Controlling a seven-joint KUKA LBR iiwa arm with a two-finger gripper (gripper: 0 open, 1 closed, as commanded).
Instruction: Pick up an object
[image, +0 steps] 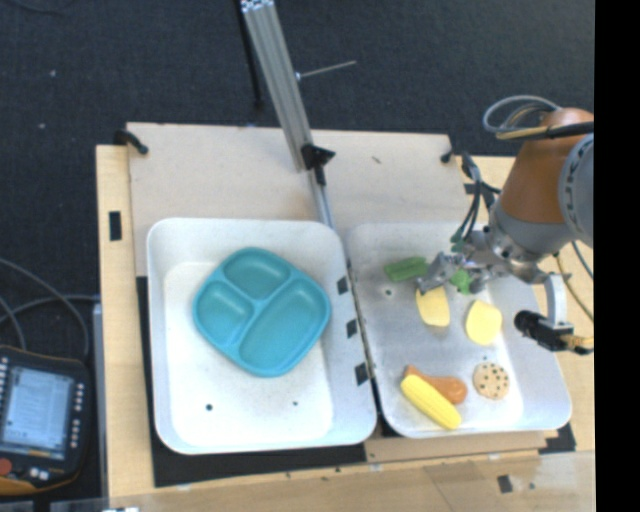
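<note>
2 shallow white bins are sitting side by side on the bench. The left bin (170, 400) is holding a turquoise plastic divided plate (262, 310) with 3 compartments, lying flat near the bin's middle. A grey metal rail (285, 90) is slanting down from the top toward the gap between the bins.

The right bin (535, 400) is holding the toy food. A green leaf-shaped piece (406, 268) is lying toward the bin's upper left. A pale yellow rounded piece (434, 308) is lying just below the gripper (455, 275), and a second yellow rounded piece (483, 322) is lying to its right, near but apart. Toward the front edge, a yellow corn cob (431, 399) is lying tilted, touching an orange sausage-shaped piece (445, 385) behind it, with a round brown speckled cookie (490, 381) just beside them.

The grey arm with its orange band (540, 185) is reaching in from the right, the gripper hanging low over the bin between the green piece and the pale yellow one. Whether the pincer is open or closed cannot be told, as its tip is blurring into dark cabling.
</note>
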